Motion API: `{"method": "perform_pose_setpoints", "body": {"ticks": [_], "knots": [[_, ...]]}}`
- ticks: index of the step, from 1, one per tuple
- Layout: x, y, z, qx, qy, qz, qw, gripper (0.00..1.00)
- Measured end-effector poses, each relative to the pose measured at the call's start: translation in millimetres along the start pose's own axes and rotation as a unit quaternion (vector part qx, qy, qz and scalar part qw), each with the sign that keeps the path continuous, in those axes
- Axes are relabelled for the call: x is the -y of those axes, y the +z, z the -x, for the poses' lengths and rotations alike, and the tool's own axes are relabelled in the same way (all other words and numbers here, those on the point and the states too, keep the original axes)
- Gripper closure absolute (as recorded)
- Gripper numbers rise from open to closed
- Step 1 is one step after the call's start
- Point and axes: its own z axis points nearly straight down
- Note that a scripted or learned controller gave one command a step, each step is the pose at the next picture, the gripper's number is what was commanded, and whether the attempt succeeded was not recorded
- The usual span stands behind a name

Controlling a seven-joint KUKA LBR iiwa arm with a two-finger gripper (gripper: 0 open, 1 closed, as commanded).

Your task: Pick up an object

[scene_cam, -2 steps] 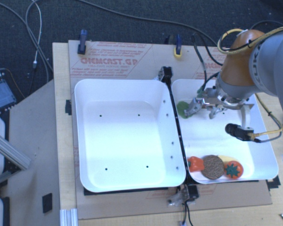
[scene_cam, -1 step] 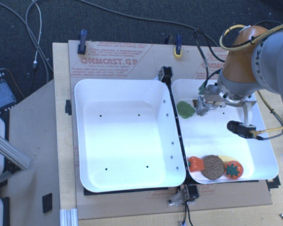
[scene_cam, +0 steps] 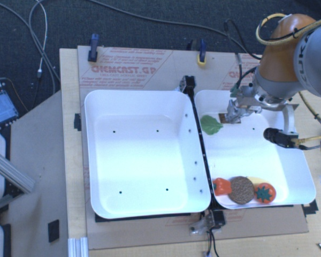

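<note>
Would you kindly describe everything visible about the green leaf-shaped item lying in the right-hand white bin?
The green leaf-shaped item is small, flat and rounded, tapering to a point on its right side, and looks like soft plastic or fabric. It lies flat on the floor of the right white bin, at the bin's far-left part, close against the wall shared with the neighbouring bin. The two-finger gripper hangs just to its right, not visibly touching it. Nothing else lies against it.

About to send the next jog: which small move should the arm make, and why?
Probably ease the gripper left and down onto the green leaf-shaped piece. It lies right beside the gripper in the right bin, near the divider, while the other toys cluster at the bin's near edge.
</note>
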Motion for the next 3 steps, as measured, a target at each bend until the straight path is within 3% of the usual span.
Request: {"method": "perform_pose_setpoints", "body": {"ticks": [1,2,3], "knots": [[-7.5,-55.1,-8.1,0.0,0.0,0.001,1.0,1.0],[-8.2,-77.7,-8.0,0.0,0.0,-0.001,1.0,1.0],[5.9,-72.1,-47.6,-0.001,-0.001,-0.002,1.0,1.0]]}}
